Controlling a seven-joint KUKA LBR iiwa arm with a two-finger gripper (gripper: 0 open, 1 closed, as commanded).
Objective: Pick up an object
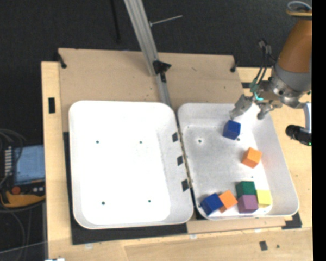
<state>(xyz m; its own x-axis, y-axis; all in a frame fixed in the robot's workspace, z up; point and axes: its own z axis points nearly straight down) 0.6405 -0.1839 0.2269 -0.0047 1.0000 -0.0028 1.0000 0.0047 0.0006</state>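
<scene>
I see the arm entering from the right of the view, its orange band above the grey wrist, and the gripper poised over the far end of the right bin. Its two fingers stand spread apart, with bare white bin floor visible between them and nothing gripped. The nearest object is a blue cube, which lies just below and slightly left of the fingertips in the view, close to the left finger but apart from it as far as I can tell. Further from the gripper, toward the near side of the bin, an orange cube sits alone, well apart from the blue one. Beyond that, a cluster rests against the bin's near wall, farthest from the gripper: a second blue cube, a small orange cube touching it, a purple cube, a green cube just behind the purple one, and a yellow cube beside them. To the gripper's left, past the clips that join the two rims, lies the left bin. A slanted metal rail crosses the bench behind both bins.
</scene>
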